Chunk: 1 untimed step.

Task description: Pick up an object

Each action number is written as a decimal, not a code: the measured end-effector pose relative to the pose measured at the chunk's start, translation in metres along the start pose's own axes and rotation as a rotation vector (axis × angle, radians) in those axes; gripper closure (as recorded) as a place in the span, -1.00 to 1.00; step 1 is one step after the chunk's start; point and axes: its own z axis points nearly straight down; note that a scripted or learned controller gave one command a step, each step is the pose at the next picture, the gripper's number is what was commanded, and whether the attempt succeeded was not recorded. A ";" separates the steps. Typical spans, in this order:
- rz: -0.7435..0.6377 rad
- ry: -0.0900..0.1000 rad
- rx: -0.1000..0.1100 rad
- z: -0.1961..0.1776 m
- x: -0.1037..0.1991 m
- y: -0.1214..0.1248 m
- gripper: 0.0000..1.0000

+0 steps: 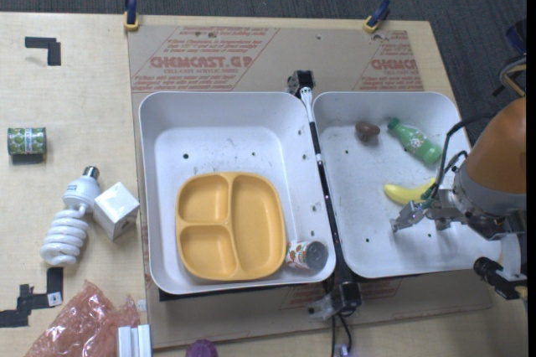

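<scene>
Banana [408, 192], light and curved, suits a mid-body grip; end effector [408, 217] hovers beside it, fingers apart, holding nothing.

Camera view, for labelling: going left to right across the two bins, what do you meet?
Yellow divided plate → small can → brown lump → banana and green bottle → gripper.
</scene>
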 end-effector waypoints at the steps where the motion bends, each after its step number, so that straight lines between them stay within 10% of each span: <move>1: 0.002 -0.001 -0.003 -0.010 -0.001 0.001 1.00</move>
